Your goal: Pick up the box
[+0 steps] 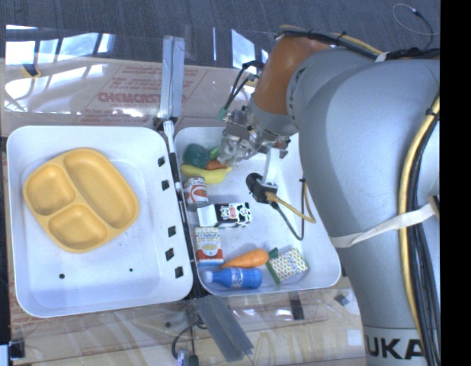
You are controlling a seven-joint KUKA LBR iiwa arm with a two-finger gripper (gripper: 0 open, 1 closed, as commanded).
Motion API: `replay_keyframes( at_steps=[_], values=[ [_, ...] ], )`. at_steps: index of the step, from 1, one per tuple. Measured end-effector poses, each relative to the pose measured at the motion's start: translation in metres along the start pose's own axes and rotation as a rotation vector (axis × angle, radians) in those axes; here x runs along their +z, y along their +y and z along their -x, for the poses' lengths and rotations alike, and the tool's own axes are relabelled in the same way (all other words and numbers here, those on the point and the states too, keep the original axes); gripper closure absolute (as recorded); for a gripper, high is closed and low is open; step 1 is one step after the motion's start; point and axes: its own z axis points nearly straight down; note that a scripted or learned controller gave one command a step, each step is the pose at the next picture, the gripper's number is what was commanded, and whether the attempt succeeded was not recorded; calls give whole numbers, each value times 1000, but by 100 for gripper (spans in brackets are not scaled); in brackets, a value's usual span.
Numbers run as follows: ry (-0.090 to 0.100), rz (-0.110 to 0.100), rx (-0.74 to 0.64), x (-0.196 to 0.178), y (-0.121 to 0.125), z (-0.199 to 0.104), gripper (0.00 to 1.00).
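A: Eyes on the right bin (321, 259), operator. Your jaws (234, 148) hang over its far end, right above the green and yellow toy food (201, 166) heaped there.

B: Open or closed?

A: You can't tell from up here; the wrist and cabling crowd that spot, and the tips blur into the clutter. Nothing shows clearly between them.

B: And the box?

A: Your box (287, 265), the yellow-green patterned one, lies at the near end of that same bin, tilted, just beside the orange carrot (247, 259) and the blue bottle (234, 278). It sits well apart from the jaws, at the opposite end of the bin.

B: What's between them?

A: A small can (195, 192) by the divider, a black-and-white carton (234, 214) mid-bin, and a red and white carton (209, 245) against the left wall. A black piece with a yellow cable (263, 189) dangles below the wrist.

B: Left bin (37, 280)?

A: It carries a yellow sectioned tray (79, 198). The grey arm (365, 158) covers the desk's right side.
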Motion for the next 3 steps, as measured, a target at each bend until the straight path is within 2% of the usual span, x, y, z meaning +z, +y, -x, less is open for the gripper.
replay_keyframes(
  at_steps=[1,2,3],
  values=[
    [0,-1,-1,0,0,0,0],
    [-5,-14,227,18,-10,-15,0],
    [-7,-13,671,19,-10,-13,0]
  ],
)
